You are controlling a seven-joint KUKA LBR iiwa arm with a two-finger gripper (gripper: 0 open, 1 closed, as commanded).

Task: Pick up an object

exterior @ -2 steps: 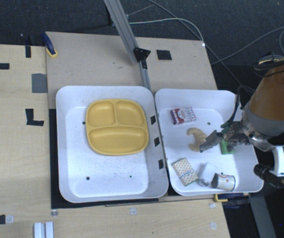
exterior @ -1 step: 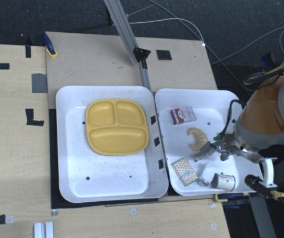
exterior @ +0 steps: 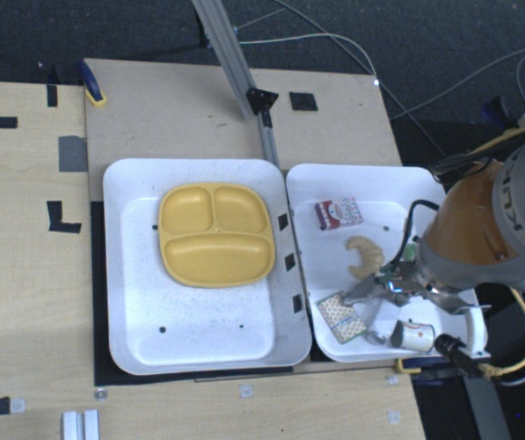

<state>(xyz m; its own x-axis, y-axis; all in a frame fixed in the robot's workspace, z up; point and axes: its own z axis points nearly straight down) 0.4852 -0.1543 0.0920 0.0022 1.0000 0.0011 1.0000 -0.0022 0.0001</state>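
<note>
Right bin (exterior: 427, 183) objects: small red-and-white carton (exterior: 338, 214) lying flat near the far wall. Tan curved croissant-shaped piece (exterior: 366, 254) mid-bin, just in front of the carton. Patterned flat packet (exterior: 342, 315) near the front left, tilted. Small white cylinder (exterior: 415, 335) with dark end on its side at the front wall. Left bin (exterior: 134, 337): yellow three-compartment plate (exterior: 216, 235), flat, toward the far side.

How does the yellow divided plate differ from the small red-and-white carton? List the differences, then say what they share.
The yellow divided plate is far larger than the red-and-white carton. The plate is one plain colour; the carton is printed. The plate lies in the left bin, the carton in the right bin. Both lie flat on white bin floors.
</note>
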